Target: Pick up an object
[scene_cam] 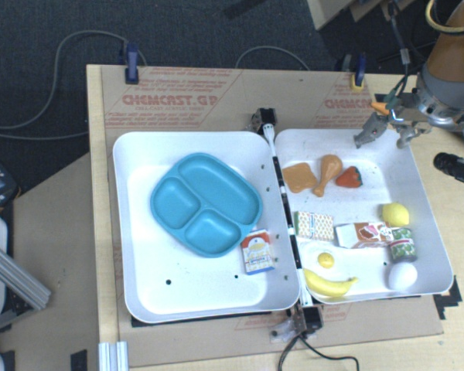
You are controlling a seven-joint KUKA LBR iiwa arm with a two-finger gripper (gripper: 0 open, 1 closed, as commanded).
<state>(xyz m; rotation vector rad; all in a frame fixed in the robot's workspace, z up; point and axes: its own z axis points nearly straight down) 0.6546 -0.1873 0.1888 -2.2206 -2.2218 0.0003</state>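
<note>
Camera view: my pincer (387, 132) hangs spread wide w/ nothing in it at upper right over the right bin (427, 230), and the toy drumstick (326, 173) just below-left looks light, stiff, slick plastic, so I'd pinch across its narrow shank.

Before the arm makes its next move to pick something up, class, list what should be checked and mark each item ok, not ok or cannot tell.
1. Gripper open: ok, fingers spread.
2. Nothing between the fingers: ok.
3. Gripper over the right bin: ok, above its far edge.
4. Gripper directly above an item: not ok; the strawberry lies nearest, nearer the camera.
5. Strawberry free of the drumstick: cannot tell.
</note>
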